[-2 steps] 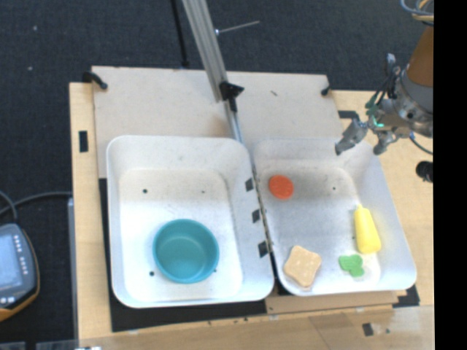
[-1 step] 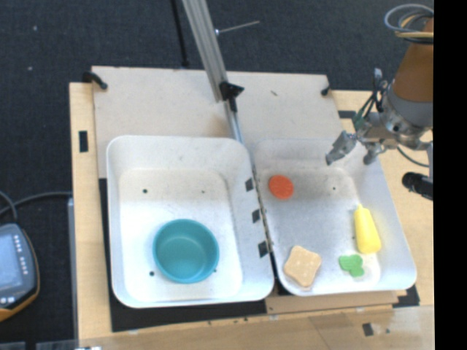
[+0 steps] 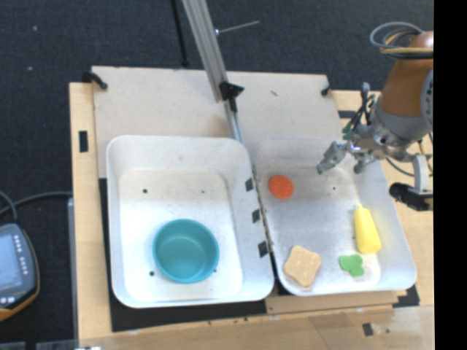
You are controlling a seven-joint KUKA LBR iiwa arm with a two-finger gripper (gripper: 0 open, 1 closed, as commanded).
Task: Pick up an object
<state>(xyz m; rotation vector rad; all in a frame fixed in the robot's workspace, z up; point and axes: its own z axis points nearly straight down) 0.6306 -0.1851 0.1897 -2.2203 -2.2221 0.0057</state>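
Wooden bench (image 3: 168, 100) bearing two white bins: left bin (image 3: 131, 166) with a teal bowl (image 3: 186, 250), right bin (image 3: 387, 195) with four small things. Tool (image 3: 343, 159) poised over the right bin's far edge, fingers spread, holding nothing. Yellow corn-like piece (image 3: 366, 229) toward the near side of the tool, long axis running near-to-far. Tan bread slice (image 3: 302, 265), orange ball (image 3: 281, 187) just left of the tool and nearest, green piece (image 3: 352, 265).
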